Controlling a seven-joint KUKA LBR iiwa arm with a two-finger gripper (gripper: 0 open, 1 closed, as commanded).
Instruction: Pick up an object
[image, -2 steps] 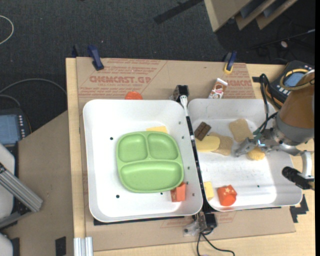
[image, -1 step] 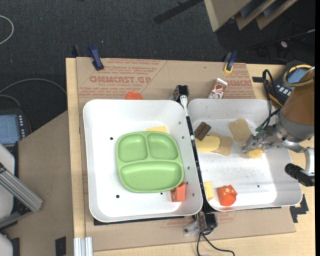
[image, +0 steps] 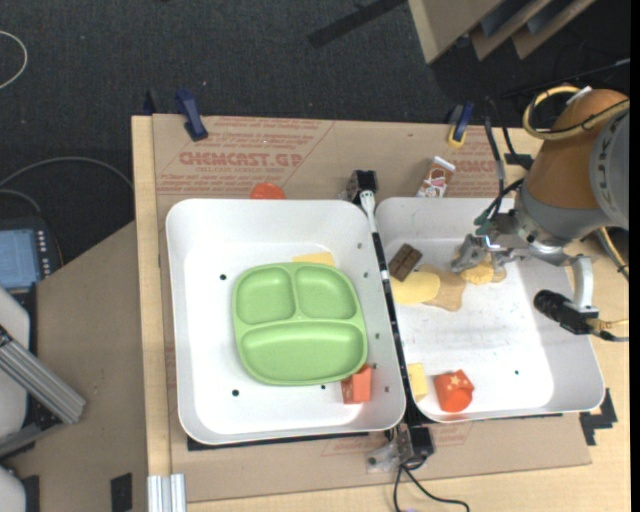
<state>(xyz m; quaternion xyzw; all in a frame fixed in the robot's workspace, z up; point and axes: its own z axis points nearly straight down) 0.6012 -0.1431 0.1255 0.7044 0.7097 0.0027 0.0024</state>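
Look at the cardboard sheet (image: 250, 150) under the bins: near the top of the frame you can read red print, "CHEMCAST G P". The smaller red lines around it are too blurred to read.

Hand (image: 478, 256) fingers blurred; arm (image: 585, 160) cut off right.

My tabletop (image: 250, 150) is a brown cardboard-faced board printed with red lettering along its far edge. Directly on it sit my two shallow white bins, touching side by side: the left bin (image: 190, 300) covers most of the left half, and the right bin (image: 570, 370) reaches toward the right edge. Near the far edge, a small orange disc (image: 266, 191) lies just beyond the left bin, and a small red-and-white carton (image: 436, 178) lies just beyond the right bin. Blue clamps (image: 190, 115) grip the far edge near both far corners.
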